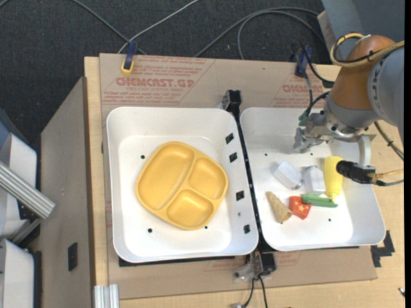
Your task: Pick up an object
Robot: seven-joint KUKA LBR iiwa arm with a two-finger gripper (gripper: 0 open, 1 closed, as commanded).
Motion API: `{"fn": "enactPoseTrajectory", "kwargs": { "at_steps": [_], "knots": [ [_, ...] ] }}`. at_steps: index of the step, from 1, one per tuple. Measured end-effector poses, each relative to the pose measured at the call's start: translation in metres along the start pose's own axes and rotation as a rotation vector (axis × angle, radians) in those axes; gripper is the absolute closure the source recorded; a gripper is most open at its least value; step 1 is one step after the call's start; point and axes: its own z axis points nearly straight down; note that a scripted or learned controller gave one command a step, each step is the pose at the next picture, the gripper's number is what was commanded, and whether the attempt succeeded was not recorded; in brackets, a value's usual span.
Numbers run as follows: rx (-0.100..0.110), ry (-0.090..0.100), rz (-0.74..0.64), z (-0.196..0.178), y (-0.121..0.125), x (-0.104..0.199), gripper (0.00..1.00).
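Nearest the camera in the right bin, at about six o'clock on its floor, a tan wedge lies beside a red piece with a green stalk; they look like small toy foods, touching or nearly so. Just beyond, toward three o'clock, a yellow banana-like piece stands lengthwise against a pale grey block, and a second pale grey block sits just beside it at the bin's centre. All of them appear light, stiff and smooth, so they will likely slide on the white floor if nudged. The banana-like piece seems the easiest pick: long and narrow, best taken across its middle, though its rounded skin may slip. The wedge tapers and could squirt out of a pinch near its tip.

Farther back, at roughly one o'clock in the same bin, the gripper hangs low over bare floor, well apart from the cluster. Whether it is open or closed I cannot tell, and nothing is seen in it.

In the left bin a yellow divided plate lies flat at the centre.
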Motion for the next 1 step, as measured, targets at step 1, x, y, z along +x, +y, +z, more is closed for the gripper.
{"fn": "enactPoseTrajectory", "kwargs": {
  "at_steps": [1],
  "knots": [
    [0.001, 0.001, -0.001, -0.0436, -0.0022, 0.0026, 1.00]
  ]
}}
